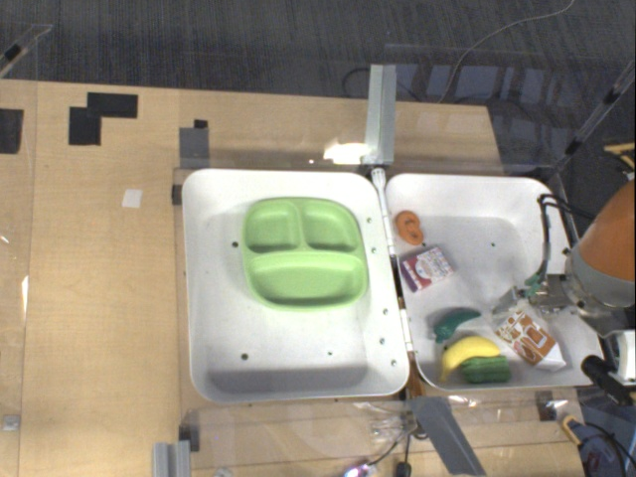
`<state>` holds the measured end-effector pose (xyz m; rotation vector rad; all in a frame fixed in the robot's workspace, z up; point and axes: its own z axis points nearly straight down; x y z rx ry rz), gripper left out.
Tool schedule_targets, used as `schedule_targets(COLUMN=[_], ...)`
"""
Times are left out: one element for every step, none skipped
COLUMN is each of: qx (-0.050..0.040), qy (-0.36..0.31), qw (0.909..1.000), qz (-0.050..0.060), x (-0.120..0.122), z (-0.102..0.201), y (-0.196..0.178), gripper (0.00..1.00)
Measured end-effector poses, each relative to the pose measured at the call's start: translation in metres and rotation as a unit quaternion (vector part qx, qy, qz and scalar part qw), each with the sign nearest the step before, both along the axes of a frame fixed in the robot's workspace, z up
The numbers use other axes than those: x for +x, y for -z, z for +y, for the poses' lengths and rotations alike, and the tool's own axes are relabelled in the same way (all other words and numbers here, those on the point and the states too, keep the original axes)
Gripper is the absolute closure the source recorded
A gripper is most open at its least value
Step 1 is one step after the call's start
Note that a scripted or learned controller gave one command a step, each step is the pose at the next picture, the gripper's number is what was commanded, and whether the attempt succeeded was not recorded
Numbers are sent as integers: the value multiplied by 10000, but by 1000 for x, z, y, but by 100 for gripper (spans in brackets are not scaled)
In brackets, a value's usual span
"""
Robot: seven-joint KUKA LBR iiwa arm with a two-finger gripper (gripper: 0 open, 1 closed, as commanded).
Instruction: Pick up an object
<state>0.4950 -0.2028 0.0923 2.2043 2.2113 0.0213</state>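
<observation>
Reaching in from the right, the grey arm with the orange band (608, 237) is hanging over the right-hand shallow white bin (477, 192), and its gripper (535, 291) is sitting low at the bin's right side, just above a white and orange printed packet (530, 338). Whether the claw is spread or closed cannot be told, as the wrist is masking it, and nothing is showing as held. All candidate objects are lying on the bin floor: a small orange round piece (408, 227), a white and purple carton (426, 266), a dark green toy piece (455, 320), a yellow banana (469, 351) touching a green block (486, 369). The left-hand white bin (214, 296) is bearing a green divided plastic tray (303, 251). Judging by this, the pick is not yet made; closing on an object and lifting are outstanding.
</observation>
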Motion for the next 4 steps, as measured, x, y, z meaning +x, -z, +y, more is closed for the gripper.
schedule_targets(qx=[22,22,22,22], qy=[211,213,212,212], qw=[9998,9998,9998,9998], qz=[12,12,12,12], x=[-1,-1,-1,-1], z=[-1,-1,-1,-1], y=[0,0,0,0], gripper=[0,0,0,0])
